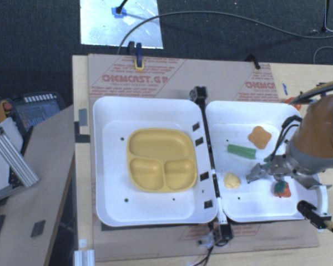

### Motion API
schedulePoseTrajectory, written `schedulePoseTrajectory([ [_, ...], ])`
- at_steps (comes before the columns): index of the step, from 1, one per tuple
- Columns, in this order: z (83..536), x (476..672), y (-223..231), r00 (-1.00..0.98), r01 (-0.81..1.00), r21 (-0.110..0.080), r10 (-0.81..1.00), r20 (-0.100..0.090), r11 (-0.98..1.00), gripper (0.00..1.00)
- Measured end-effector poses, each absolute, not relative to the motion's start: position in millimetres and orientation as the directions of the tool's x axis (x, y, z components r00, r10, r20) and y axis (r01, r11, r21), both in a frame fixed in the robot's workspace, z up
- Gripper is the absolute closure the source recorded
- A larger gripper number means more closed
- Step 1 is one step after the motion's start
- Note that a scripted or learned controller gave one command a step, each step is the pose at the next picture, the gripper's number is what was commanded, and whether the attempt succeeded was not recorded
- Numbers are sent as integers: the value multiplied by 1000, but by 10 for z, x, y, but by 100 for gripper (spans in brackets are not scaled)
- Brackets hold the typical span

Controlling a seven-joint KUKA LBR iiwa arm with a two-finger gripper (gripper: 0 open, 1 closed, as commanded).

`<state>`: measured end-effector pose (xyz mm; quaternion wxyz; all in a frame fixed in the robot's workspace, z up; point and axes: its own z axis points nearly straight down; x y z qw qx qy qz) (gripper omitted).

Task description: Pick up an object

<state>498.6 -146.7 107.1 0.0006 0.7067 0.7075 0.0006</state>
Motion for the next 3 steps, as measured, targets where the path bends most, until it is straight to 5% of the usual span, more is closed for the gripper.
schedulePoseTrajectory([
  [1,1162,4989,-1470,-1,1000,2,1000,-1,1,100],
  [3,2014,4994,-1440,-4,1000,6,1000,-2,5,100],
])
